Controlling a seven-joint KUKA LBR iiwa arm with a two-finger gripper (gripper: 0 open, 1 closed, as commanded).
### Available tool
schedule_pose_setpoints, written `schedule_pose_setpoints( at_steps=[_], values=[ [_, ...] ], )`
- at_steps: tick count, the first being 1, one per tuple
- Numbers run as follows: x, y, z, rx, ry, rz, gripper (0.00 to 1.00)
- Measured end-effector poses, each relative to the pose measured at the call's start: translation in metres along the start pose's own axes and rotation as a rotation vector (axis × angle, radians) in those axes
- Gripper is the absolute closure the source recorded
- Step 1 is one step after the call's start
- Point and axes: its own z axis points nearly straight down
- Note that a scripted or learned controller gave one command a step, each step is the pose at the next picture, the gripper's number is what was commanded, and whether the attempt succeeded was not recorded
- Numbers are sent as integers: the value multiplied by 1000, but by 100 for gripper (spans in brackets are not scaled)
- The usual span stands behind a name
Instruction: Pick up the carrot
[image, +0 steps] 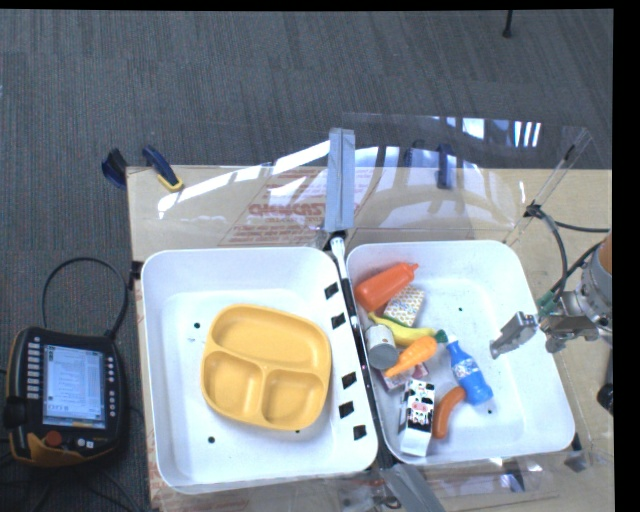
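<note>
- Two white bins sit side by side on the bench: the left bin and the right bin.
- The carrot lies in the right bin, near its left side, in the middle of a pile of toy food. It is orange with a green tip, and it lies at a slant.
- The gripper is at the right side of the right bin, well apart from the carrot. Nothing is between its fingers. They are small and grey against the white bin, so it is hard to tell if the claw is spread or closed.
- Most of the arm is cut off at the right edge. Only a bit of grey and orange peeks in.
- A banana lies just above the carrot, and the carrot covers part of it.
- A grey can sits just beside the carrot's left end. Its label cannot be read.
- A red-orange bottle lies at the top of the pile, with a small dotted packet tucked under it.
- A blue bottle lies to the right of the carrot.
- A small sausage and a milk carton lie below it.
- The left bin holds a yellow tray with three parts.
- A clear plastic wall stands behind the right bin. Bright light bounces off it, so things behind it are hard to see.
- A hand controller with a screen lies on the floor at the left. Its words are too small to read.
</note>
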Motion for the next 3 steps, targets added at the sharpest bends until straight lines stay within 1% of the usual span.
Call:
schedule_pose_setpoints(
  at_steps=[1, 2, 3],
  values=[
    [32, 77, 92, 2, 1, 158, 0],
    [74, 86, 164, -3, -5, 193, 0],
    [75, 85, 156, 3, 0, 196, 100]
  ],
)
